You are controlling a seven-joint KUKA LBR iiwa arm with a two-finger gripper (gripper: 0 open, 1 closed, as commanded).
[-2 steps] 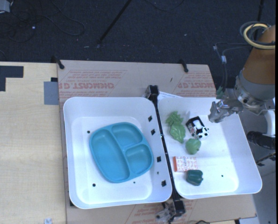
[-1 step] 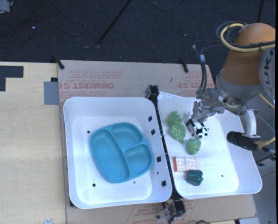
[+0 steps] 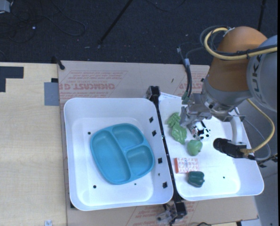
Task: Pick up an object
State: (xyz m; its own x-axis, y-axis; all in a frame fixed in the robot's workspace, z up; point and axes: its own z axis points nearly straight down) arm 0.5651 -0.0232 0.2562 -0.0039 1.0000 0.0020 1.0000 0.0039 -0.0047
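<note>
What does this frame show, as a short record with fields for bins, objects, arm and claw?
left bin: holds a blue divided plate
right bin: holds a leafy green item, a light green rounded item, a black-and-white item, a red-and-white packet and a dark green pepper
arm: reaches in from the right, over the right bin
claw: low over the bin's far end, above the leafy green item and the black-and-white item
grasp: cannot tell from this view
</note>
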